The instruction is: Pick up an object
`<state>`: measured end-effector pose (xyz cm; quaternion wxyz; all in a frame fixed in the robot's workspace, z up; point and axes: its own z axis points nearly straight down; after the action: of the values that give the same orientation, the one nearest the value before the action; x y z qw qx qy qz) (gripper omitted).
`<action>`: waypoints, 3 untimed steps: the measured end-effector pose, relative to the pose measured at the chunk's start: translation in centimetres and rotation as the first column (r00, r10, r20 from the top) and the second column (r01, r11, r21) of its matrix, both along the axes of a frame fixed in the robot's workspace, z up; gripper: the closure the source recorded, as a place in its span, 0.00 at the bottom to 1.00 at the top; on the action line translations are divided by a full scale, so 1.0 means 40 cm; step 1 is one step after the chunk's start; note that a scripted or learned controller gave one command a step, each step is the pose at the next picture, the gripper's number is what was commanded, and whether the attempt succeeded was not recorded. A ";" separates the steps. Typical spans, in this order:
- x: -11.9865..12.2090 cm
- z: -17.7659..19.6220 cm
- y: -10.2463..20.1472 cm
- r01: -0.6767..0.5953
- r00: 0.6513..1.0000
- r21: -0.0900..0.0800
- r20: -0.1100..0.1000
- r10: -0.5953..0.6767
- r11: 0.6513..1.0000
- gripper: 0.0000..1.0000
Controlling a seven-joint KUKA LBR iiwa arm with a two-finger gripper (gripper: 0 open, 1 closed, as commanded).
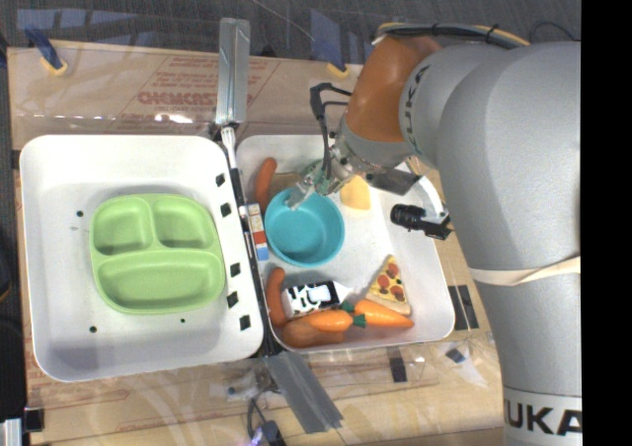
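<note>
Blue bowl [304,229] is our reference point: it sits in the right white bin [434,266], close to that bin's left wall. We locate the gripper [321,178] directly over the bowl's far rim, at the end of the grey arm [494,138] with its orange band [380,89]. We cannot tell whether the gripper is apart or together. Just right of the bowl's far rim lies a yellow wedge [356,194], close beside the gripper. Beyond the bowl's far-left rim lies a sausage [264,178]. To the near right of the bowl lies a pizza slice [389,288]. On the bowl's near side we note a black-and-white item [311,295], two carrots [321,326] and a second sausage [275,294]. Left of the bowl, in the other white bin [39,266], rests a green divided plate [156,252].
</note>
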<state>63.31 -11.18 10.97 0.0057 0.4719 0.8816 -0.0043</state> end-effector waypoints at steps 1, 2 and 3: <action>0.056 0.220 0.103 0.387 0.922 0.010 0.006 -0.387 0.922 1.00; 0.052 0.207 0.112 0.384 0.923 0.012 -0.005 -0.384 0.923 0.00; 0.021 -0.008 0.048 0.465 0.885 0.015 0.001 -0.465 0.885 0.00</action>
<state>64.14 -9.24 10.63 0.0032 0.6693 0.7430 0.0020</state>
